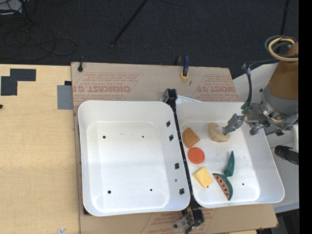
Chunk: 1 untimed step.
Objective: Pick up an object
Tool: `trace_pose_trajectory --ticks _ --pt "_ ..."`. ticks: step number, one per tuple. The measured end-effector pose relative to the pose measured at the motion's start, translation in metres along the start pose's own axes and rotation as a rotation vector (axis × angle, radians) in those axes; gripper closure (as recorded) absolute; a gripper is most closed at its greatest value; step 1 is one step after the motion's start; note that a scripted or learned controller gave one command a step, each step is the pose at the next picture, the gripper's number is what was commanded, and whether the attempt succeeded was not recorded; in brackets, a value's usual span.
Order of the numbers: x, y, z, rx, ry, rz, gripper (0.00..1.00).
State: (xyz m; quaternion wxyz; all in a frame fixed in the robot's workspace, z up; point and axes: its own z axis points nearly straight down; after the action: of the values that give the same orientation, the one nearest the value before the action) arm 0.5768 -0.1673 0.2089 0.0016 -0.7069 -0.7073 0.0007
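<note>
The gripper hangs low in the right bin, its tip touching the beige lump; whether it is apart or together cannot be told. An orange disc, brown piece, yellow wedge, green pepper and watermelon slice lie nearby. Cardboard covers the counter beneath both bins; dark carpet lies beyond.
</note>
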Motion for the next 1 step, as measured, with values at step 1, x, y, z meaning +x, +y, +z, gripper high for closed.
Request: trace_pose_trajectory --ticks 1 --pt "0.0689 0.0028 0.1177 0.008 0.003 -0.004 0.00"
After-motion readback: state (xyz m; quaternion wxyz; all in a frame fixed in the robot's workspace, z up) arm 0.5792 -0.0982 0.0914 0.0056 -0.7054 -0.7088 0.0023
